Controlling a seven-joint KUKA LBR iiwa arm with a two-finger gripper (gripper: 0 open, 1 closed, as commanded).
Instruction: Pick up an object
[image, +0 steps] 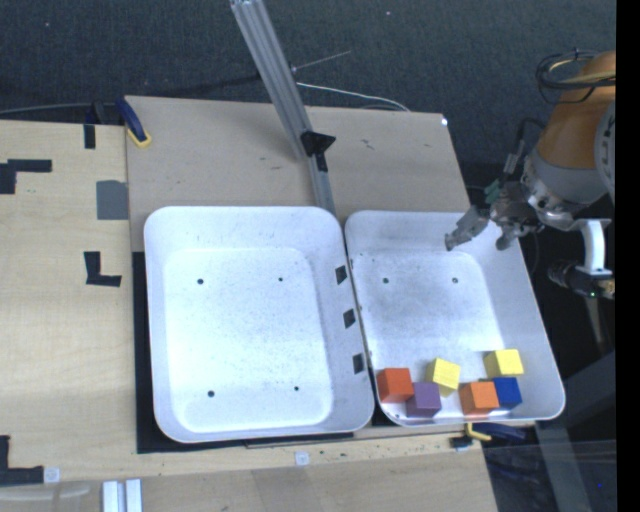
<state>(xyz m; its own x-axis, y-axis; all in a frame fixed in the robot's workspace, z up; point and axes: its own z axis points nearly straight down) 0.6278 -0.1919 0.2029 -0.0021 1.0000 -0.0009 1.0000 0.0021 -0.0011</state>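
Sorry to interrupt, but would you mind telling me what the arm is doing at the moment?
The arm's gripper is over the far right corner of the right bin, with nothing between its fingers. The task is to pick up an object, and no object is grasped yet. The blocks sit clustered at the bin's near edge: an orange block, a purple block, two yellow, another orange and a blue. The left bin sits alongside.

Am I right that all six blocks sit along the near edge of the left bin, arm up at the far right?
Not quite. The camera view shows the blocks, from the orange one to the blue one, along the near edge of the right bin, not the left bin. The rest holds: six blocks, arm at the far right.
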